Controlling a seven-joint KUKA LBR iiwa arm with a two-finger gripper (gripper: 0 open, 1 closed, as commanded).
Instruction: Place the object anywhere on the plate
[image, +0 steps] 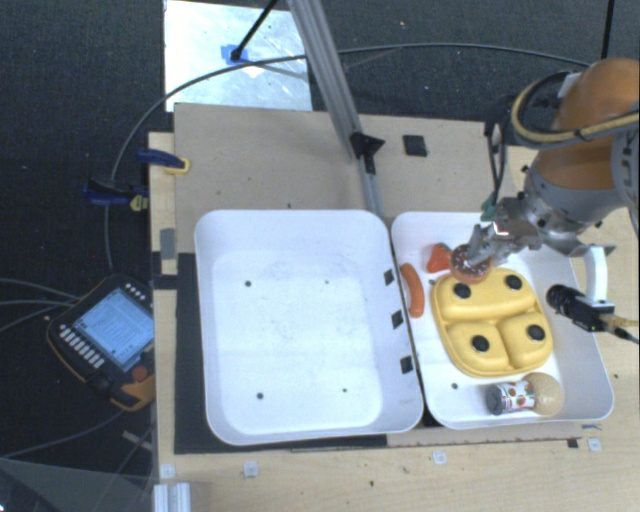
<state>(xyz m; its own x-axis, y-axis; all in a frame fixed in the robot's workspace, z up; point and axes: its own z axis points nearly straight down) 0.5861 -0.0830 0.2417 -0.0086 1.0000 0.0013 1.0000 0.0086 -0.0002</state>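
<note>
Camera view: the arm (580, 120) reaches in from the right over the right-hand bin (600, 385). The gripper (478, 252) sits low at the far edge of a yellow four-compartment plate (492, 315), directly over a small brownish round object (466, 264) at the plate's rim. Whether the fingers are closed on that object or merely above it cannot be told; the jaw state is unreadable at this angle. Just left of the gripper lies a small orange-red piece (438, 258) on the bin floor. An orange sausage-shaped item (412, 288) lies along the bin's left side, apart from the plate. Near the front wall lie a small can on its side (509, 399) and a beige ball (545, 393), touching. The left-hand bin (215, 400) sits beside it.
</note>
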